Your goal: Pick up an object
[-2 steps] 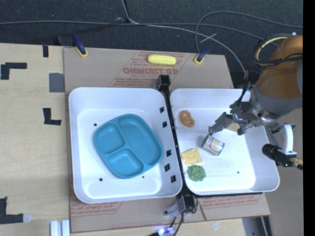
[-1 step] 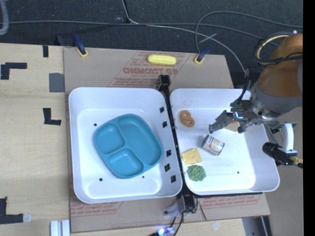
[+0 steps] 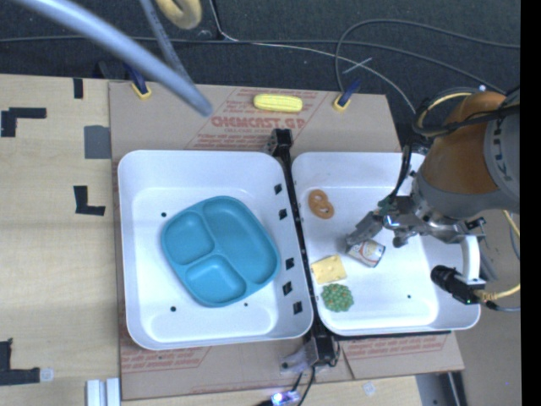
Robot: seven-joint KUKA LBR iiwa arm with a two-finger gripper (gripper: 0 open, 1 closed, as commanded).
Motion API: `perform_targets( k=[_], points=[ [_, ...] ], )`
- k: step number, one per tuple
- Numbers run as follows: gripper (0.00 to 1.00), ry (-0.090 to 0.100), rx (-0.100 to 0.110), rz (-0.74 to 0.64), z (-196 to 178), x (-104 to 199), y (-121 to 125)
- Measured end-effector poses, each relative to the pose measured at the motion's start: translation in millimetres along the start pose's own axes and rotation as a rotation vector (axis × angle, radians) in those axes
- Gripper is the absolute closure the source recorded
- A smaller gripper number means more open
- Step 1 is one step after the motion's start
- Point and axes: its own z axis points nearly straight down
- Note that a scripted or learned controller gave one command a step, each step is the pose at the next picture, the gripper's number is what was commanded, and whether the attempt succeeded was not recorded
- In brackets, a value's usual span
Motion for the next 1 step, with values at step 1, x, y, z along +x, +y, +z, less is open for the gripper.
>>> perform_targets(
  k=[1],
  points=[
    [0.00, 0.000, 0.000, -0.001, 44.5, 0.8, -5.6]
  ],
)
